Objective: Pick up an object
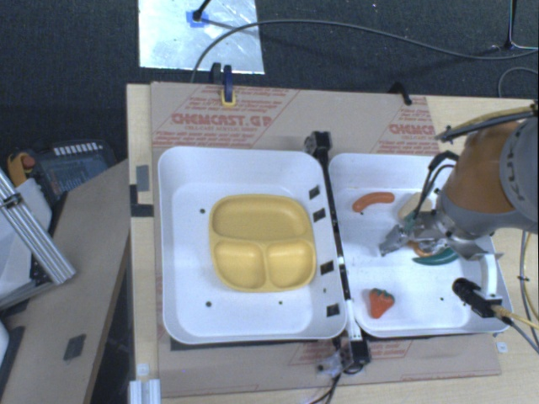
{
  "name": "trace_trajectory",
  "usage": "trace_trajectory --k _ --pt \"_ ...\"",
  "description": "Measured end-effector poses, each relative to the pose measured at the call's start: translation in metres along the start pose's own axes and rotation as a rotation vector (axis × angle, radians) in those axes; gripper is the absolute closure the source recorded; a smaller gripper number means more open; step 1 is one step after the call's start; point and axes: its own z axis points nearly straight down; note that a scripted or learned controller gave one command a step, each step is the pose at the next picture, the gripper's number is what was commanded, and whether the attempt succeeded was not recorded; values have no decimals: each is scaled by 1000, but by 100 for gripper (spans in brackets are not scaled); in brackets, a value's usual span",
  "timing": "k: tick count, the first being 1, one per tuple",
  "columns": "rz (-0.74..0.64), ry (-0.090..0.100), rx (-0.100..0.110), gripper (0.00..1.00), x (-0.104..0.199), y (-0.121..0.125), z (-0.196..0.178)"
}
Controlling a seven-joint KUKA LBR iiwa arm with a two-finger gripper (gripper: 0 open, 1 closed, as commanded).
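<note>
The right bin [370, 175] holds an orange sausage-shaped toy [373, 200] near its back, a red strawberry toy [381, 302] near its front, and a teal curved piece [434, 258] at its right. My gripper [402, 239] hangs low over the middle of this bin, just left of the teal piece and between the sausage and the strawberry. Its grey fingers point down and left toward the bin floor. I see nothing held between them.
The left bin [181, 225] holds a yellow three-compartment tray [259, 241]. A black divider strip [331, 234] runs between the bins. The arm's orange band and grey body [484, 179] cover the right bin's right side. Cables lie at the bench's back.
</note>
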Motion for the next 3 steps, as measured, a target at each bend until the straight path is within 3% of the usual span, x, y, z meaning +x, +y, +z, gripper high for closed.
trace_trajectory --k 1,2,3 --pt "2 -2 -5 0 0 1 6" --pt "2 -7 -13 100 -2 3 -7" --pt "-3 -3 -8 100 -1 12 -68"
